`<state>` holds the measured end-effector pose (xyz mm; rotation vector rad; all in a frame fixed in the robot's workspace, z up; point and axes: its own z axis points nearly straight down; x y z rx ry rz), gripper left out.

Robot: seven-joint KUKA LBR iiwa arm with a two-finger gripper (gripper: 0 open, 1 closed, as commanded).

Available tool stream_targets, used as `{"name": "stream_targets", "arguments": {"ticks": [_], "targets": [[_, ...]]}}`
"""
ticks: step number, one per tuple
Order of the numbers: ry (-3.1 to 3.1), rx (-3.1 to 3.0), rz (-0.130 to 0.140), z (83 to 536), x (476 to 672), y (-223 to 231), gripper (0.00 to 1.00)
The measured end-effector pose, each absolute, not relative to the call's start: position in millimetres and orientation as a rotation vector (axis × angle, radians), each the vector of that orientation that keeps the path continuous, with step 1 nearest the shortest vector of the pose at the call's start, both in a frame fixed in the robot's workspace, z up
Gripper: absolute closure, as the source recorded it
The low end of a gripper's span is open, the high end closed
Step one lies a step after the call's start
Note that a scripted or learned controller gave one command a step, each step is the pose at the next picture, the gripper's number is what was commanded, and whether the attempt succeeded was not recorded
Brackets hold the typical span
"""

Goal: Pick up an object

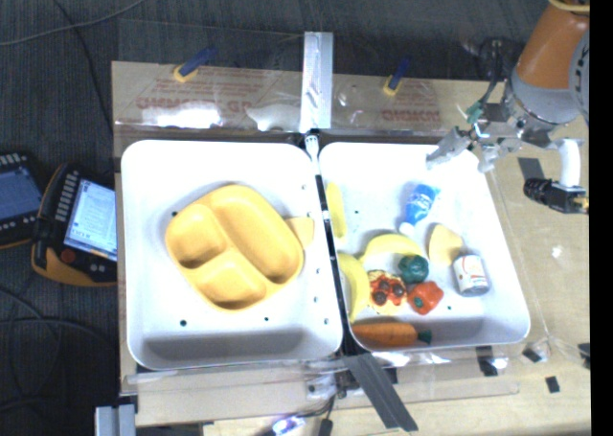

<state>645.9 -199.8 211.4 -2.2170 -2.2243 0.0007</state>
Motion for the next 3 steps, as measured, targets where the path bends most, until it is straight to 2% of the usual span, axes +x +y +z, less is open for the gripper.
{"name": "stream_targets", "arguments": {"ticks": [1,2,3], "targets": [[-2.308,-2.131,0.005,185,613.4,-171,0.0],[-2.743,-1.537,0.001,223,620.8,-185,0.0],[-2.868,-1.296,0.003,286,656.8,-224,0.0]]}}
